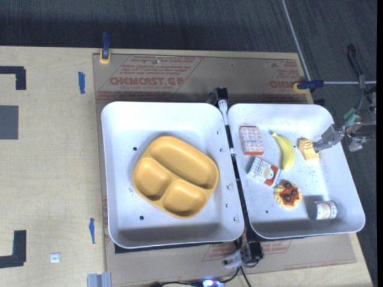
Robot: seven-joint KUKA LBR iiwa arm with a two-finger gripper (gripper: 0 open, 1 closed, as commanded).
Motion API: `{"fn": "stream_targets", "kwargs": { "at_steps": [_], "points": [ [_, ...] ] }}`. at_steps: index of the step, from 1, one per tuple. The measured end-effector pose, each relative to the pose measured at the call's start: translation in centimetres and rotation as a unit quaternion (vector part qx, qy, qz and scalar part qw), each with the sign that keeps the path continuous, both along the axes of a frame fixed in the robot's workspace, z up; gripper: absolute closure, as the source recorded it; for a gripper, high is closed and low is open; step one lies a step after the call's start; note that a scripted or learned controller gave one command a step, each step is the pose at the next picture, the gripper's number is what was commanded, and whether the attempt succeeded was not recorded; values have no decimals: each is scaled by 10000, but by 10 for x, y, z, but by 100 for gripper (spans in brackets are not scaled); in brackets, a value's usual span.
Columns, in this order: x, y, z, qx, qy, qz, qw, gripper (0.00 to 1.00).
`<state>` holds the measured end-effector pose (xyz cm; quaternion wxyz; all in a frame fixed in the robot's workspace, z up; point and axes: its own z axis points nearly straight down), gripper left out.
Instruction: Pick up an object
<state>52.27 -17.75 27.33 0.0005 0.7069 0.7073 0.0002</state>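
Camera view from above, at a slant: two shallow white bins side by side on a brown board. Left white bin (114, 121) holding a yellow plastic tray with three compartments (173, 175), set a little askew near the middle. Right white bin (354, 211) holding six small things, all lying loose on the bin floor. Near the far left, a red-and-white printed carton (251, 139); just below it, a blue, white and red packet (262, 171). Between carton and far-right wall, a yellow toy banana (286, 151). Right of the banana, an orange-yellow block (307, 149). Nearer the front, a round yellow disc with red and dark toppings (288, 195), and beside it a small can on its side (323, 210).

Grey two-finger gripper (325, 141) low over the right bin's far-right corner, tip just beside the orange-yellow block, perhaps touching it. Spread or pressed together: cannot tell at this size.
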Motion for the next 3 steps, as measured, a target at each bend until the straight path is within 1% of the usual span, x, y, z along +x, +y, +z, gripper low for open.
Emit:
{"fn": "stream_targets", "kwargs": {
  "at_steps": [1, 2, 3],
  "points": [
    [-9, 22, -137, 6, 12, -5, 10000, 0],
    [-39, 55, -187, 0, -10, -5, 10000, 0],
    [-37, 54, -177, -8, -37, -7, 10000, 100]
  ]
}}
